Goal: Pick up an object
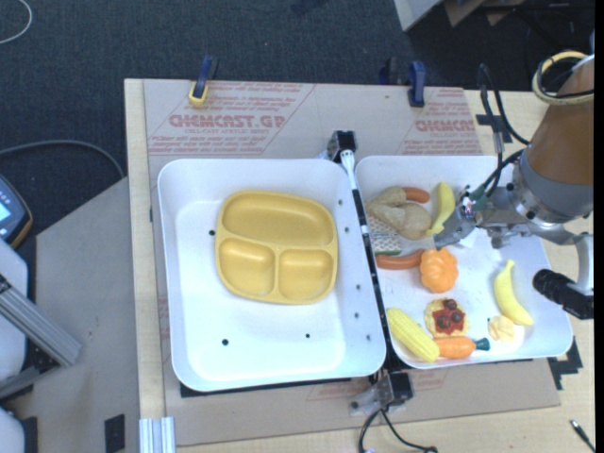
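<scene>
My gripper [460, 223], whose width I can't tell, hangs between banana [443, 206] and pepper [438, 270]; crowded food could deflect my grasp.

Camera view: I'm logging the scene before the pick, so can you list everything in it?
Bins: two, white, side by side on the bench.
Divided plate: one, yellow, in the left bin.
Bananas: two, yellow, right bin, one near the arm, one at the bin's far side.
Pumpkin: one, orange, middle of the right bin.
Corn cob: one, yellow, near edge of the right bin.
Carrot: one, orange, beside the corn.
Clamps: two, blue, on the bench's far edge.
Arm: one, grey with orange band, from the right.
Gripper: over the right bin.
</scene>
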`<state>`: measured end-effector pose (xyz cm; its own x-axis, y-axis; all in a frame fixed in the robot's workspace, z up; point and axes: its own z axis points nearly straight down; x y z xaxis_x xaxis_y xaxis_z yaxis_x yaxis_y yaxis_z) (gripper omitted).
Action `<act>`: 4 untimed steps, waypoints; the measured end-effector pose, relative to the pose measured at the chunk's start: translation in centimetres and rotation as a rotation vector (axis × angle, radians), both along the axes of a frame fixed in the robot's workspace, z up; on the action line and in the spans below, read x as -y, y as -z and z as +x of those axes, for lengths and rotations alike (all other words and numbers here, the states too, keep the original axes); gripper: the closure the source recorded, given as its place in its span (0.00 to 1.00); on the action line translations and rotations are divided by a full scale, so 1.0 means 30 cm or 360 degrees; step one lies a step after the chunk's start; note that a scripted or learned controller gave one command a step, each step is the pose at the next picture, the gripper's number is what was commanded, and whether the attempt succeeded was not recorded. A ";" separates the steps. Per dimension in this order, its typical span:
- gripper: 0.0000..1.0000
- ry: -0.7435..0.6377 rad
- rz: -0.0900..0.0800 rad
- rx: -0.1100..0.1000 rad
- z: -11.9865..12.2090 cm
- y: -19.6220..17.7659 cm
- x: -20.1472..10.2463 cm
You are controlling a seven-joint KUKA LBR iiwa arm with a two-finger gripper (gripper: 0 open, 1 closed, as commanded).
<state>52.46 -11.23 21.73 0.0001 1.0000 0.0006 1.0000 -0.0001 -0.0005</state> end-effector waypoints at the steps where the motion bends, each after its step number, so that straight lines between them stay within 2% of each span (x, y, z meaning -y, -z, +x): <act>1: 0.00 0.0000 0.0003 -0.0009 0.004 0.200 -0.026; 3: 0.00 0.0000 0.0002 -0.0007 -0.009 0.448 -0.028; 4: 1.00 0.0003 0.0000 0.0001 -0.006 0.409 -0.027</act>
